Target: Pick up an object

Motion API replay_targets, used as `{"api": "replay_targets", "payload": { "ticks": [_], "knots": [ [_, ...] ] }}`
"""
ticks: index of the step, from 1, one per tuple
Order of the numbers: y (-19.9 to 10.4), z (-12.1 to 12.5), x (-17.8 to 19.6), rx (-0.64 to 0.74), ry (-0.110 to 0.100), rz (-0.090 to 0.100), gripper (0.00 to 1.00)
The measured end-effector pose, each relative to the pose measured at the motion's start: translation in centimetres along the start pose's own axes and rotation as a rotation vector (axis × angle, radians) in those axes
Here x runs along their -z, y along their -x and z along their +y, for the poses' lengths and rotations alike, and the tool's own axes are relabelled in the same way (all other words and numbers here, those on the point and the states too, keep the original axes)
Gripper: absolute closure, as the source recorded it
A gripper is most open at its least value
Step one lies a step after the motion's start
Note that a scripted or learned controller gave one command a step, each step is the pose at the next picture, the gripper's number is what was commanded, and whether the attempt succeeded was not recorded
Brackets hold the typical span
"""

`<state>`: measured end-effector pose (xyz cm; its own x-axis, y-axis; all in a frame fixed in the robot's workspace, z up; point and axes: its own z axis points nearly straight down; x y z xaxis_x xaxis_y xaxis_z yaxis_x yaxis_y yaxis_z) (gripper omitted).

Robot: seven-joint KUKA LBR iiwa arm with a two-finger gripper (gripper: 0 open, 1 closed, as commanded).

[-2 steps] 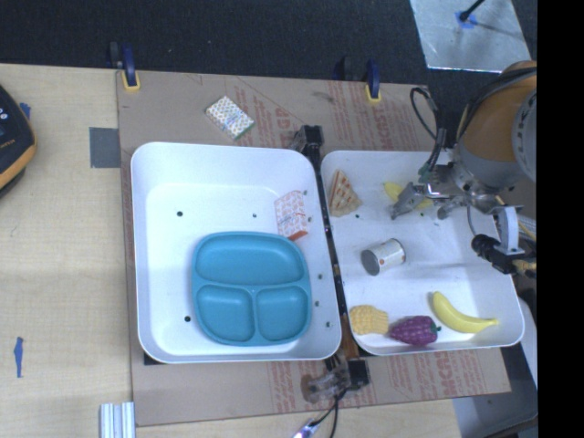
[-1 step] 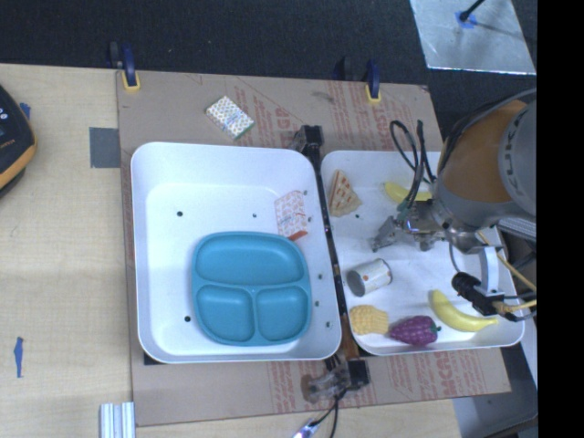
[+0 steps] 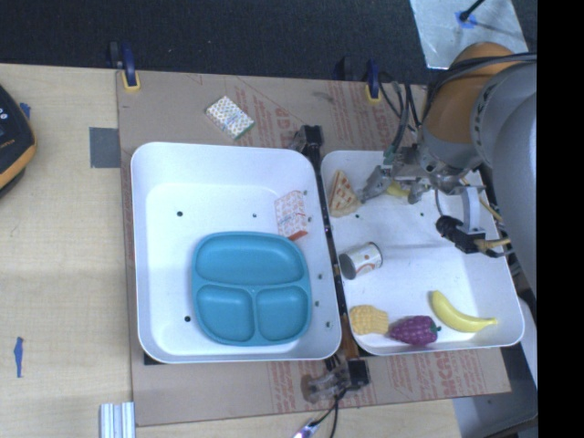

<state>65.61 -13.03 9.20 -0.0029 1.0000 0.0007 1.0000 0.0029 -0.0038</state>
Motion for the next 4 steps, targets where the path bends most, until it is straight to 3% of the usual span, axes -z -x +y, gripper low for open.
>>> {"api": "replay_targets", "payload": {
  "ticks": [1, 2, 3, 4],
  "knots": [
    [4.8, 0.0, 1.6, 0.0, 0.003, -0.002, 0.0],
    [-2.2, -1.5, -0.1, 0.003, 0.0, 0.0, 0.0],
    [-3.4, -2.9, 0.0, 0.003, -0.001, -0.002, 0.0],
    [-10.6, -1.2, 10.1, 0.002, 0.003, 0.0, 0.0]
  ]
}}
